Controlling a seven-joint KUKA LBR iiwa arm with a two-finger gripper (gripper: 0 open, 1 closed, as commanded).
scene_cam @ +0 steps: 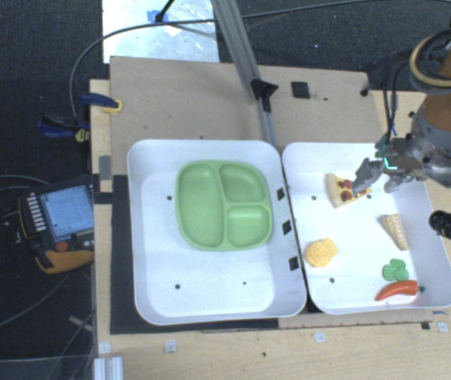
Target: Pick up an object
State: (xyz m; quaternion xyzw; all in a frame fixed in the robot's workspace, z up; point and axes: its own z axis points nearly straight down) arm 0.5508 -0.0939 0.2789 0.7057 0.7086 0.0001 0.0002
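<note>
Claw [365, 182] down in the right bin [439, 236], at the right end of the pizza slice [341, 189]; whether clenched or released could not be told, nor any grip on the slice. Near the front of the same bin, a yellow corn piece [321, 252], a cone [396, 230], a green piece [395, 271] and a red sausage [397, 290]. In the left bin [154, 291], a green divided plate [224, 205], well apart from the claw

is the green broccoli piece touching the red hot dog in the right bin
Touching, as far as the camera view shows: the green broccoli piece sits right against the upper edge of the red hot dog near the right bin's front corner, with no white floor visible between them.
</note>
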